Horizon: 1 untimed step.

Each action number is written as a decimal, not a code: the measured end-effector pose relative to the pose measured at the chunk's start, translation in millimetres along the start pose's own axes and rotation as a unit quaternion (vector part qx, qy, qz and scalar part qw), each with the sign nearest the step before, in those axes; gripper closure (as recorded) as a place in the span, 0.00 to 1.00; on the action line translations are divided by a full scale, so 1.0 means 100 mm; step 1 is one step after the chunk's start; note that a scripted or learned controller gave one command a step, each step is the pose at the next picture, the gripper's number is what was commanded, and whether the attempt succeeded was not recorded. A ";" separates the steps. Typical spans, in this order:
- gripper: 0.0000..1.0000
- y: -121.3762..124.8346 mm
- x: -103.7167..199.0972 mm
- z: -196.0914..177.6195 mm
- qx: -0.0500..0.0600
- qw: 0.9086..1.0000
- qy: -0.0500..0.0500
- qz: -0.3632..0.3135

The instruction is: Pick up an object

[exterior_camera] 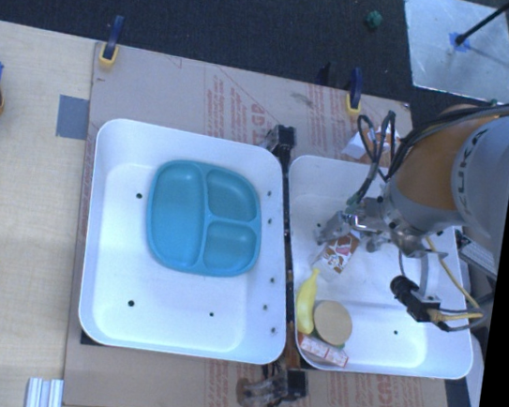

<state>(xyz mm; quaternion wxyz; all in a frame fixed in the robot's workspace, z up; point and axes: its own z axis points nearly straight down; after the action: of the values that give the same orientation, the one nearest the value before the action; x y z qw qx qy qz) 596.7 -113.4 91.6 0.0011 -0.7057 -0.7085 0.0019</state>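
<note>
Gripper sits low over the right bin, toward its left wall and a bit nearer the far edge, with the arm leaning in from the right. From my seat I cannot tell how it is set, because the wrist and cables hide it.

Just under and nearest it lies a small packet with red and white print. I take that as the likely pick, since the tool is poised right above it. Its long axis seems to run from the far edge toward the near edge, tilted slightly left at the bottom, though the outline is small and partly covered.

Near the bin's near-left corner I see a banana lying along the left wall, long axis far to near, touching a round tan disc. A flat red-and-white wrapper rests along the near edge.

A blue divided plate lies flat in the left bin. I judge nothing is lifted yet.
</note>
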 end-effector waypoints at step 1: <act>1.00 0.01 -0.01 -0.12 -0.001 1.000 -0.001 -0.001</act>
<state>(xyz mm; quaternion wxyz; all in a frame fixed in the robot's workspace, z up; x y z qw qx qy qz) 597.9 -114.7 103.5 -0.0003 -0.7054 -0.7088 0.0020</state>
